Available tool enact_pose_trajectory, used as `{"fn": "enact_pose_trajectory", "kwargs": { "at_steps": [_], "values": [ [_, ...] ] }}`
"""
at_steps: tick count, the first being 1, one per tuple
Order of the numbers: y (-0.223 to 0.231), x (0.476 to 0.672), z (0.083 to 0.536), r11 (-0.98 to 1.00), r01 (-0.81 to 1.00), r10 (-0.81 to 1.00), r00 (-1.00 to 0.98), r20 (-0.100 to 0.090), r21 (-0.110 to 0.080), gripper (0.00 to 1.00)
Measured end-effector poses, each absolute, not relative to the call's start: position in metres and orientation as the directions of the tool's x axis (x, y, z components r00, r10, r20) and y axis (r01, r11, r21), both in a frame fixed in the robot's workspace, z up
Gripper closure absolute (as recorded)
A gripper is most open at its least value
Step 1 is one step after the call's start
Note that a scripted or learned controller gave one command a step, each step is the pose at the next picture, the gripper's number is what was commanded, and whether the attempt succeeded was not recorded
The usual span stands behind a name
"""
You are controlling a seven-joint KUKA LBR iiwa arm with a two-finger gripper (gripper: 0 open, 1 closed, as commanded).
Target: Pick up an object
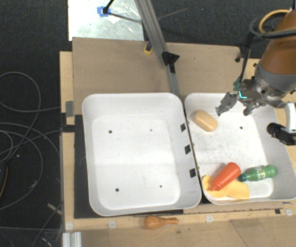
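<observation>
Grey and orange, my arm angles down over the shallow white plastic right bin [279, 153], its two-finger gripper [236, 107] spread open, holding nothing. Just beside its fingertips, in that bin's upper corner, lies a smooth tan rounded block [204, 121].

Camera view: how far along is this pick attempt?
Nothing looks picked yet. The hand hangs open and empty over the right bin, near its far edge, beside the tan block. The orange bottle, green bottle and yellow piece lie at the near end. Descent, grasp and lift remain.
</observation>
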State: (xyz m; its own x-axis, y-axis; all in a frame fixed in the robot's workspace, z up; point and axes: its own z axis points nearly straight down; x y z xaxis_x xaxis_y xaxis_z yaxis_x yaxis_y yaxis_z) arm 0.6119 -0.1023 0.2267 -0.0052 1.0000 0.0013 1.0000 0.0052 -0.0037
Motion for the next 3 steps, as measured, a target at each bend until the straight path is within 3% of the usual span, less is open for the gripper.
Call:
{"fn": "enact_pose_trajectory", "kwargs": {
  "at_steps": [1,3],
  "values": [
    [-0.102,0.613,0.229,0.004,1.000,1.000,-0.004,0.000,0.001,0.00],
    [-0.109,0.614,0.105,0.000,1.000,1.000,0.000,0.001,-0.005,0.00]
  ]
}}
